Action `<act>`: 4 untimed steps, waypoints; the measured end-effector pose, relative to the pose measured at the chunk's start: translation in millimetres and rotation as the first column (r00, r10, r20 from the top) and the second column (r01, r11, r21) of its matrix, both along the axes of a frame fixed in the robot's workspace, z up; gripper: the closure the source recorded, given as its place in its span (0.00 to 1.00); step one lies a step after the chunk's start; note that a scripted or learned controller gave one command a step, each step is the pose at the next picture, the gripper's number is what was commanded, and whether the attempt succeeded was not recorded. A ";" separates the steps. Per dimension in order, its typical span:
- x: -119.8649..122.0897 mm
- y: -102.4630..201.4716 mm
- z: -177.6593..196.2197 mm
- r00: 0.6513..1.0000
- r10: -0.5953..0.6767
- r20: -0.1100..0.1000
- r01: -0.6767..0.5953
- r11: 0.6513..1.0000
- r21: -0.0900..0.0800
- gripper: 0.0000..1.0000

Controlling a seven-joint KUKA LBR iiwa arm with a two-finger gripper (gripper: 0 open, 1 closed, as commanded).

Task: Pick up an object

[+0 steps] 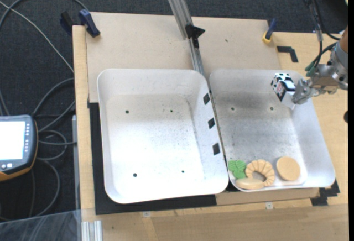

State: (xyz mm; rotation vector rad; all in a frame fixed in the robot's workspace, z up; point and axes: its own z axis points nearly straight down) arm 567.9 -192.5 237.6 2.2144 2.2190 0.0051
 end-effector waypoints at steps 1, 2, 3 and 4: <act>21.2 46.4 -6.4 1.000 0.004 -0.004 -0.004 1.000 0.003 1.00; 32.6 109.1 -1.0 1.000 0.006 -0.004 -0.006 1.000 0.005 1.00; 42.1 165.6 -11.2 1.000 0.005 -0.008 -0.005 1.000 0.005 1.00; 57.7 228.7 -12.0 1.000 0.006 -0.005 -0.006 1.000 0.005 1.00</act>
